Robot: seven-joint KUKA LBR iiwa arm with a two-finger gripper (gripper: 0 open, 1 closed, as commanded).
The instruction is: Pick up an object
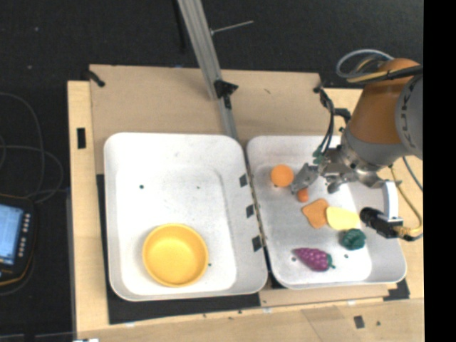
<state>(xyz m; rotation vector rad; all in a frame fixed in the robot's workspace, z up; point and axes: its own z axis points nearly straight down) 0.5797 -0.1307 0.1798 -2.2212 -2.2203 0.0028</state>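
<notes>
pincer (308, 184) hangs low over right bin (274, 262) beside orange ball (282, 175); its grip unclear.

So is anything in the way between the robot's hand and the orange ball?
Nothing visible is. The hand sits in the right bin just right of the orange ball, with bare white floor between them. A small orange piece lies just below the hand, off to the side.

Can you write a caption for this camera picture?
Robot gripper reaches over toy food in the right bin; a yellow bowl sits left.
</notes>
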